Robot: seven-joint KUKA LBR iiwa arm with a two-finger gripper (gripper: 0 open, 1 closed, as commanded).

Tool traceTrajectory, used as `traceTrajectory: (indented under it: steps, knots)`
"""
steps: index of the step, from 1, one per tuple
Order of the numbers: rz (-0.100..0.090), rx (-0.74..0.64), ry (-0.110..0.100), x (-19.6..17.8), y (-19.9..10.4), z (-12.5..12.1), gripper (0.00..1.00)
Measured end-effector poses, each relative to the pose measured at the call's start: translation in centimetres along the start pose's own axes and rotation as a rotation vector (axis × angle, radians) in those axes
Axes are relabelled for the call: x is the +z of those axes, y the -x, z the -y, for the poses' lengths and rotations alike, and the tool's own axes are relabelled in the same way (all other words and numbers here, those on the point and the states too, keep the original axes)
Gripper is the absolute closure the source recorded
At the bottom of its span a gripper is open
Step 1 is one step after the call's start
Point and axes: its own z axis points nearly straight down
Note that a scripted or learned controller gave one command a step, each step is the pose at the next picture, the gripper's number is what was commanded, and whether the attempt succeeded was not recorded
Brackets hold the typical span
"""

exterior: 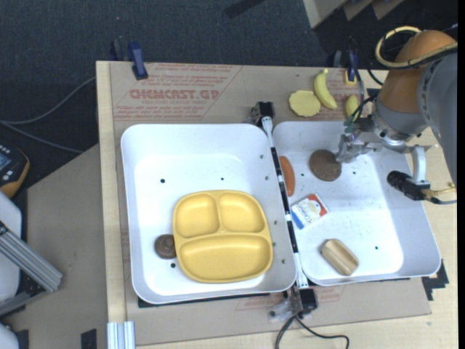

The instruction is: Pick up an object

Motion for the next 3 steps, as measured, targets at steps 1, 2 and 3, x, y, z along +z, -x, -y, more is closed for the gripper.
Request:
traceTrajectory:
  steps: [1, 2, 3]
  knots:
    - [-0.005, -0.003, -0.004, -1.1, -5.0, -0.2, 1.0]
    - [-0.003, 0.0, -0.005, -1.0, -4.6, -0.1, 0.0]
    - [-0.001, 0.0, -0.001, 1.3, -4.4, -1.9, 0.0]
